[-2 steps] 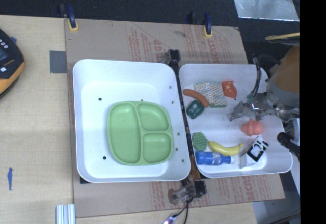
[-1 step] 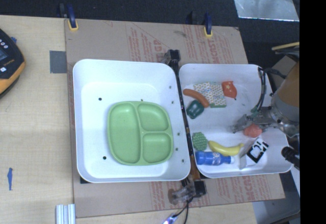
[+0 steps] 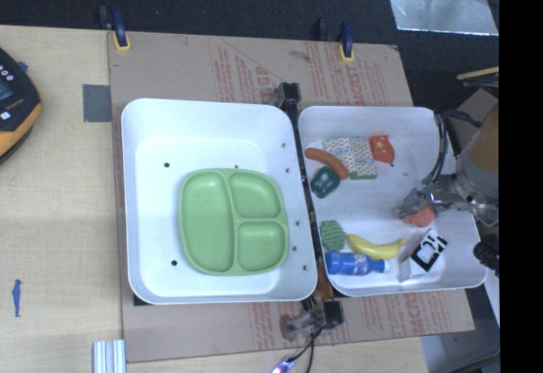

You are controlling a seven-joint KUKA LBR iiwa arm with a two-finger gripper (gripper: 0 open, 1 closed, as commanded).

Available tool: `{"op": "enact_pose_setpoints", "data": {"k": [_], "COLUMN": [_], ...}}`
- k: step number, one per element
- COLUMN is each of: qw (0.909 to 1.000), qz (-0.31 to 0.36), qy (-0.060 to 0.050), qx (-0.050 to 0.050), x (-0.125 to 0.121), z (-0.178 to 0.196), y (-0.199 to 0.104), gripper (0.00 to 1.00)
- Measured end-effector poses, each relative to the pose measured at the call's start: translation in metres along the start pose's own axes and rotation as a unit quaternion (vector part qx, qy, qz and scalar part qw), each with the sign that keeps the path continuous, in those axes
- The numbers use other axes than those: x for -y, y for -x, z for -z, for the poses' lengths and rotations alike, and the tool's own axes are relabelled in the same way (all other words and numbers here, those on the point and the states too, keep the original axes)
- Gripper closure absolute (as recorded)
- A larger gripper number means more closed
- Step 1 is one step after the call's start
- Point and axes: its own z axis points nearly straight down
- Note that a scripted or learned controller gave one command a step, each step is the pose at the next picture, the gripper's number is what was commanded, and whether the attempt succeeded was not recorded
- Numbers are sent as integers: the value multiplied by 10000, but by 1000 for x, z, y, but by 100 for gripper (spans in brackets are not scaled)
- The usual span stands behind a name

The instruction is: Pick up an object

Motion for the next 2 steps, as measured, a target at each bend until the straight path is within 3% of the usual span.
{"op": "enact_pose_setpoints", "data": {"k": [1, 2], "qw": [10000, 10000], "qz": [-1, -11], "qy": [8, 5], "qx": [-8, -6], "x": [-19, -29], "z": [90, 119], "y": [-125, -186], "gripper": [100, 100]}}
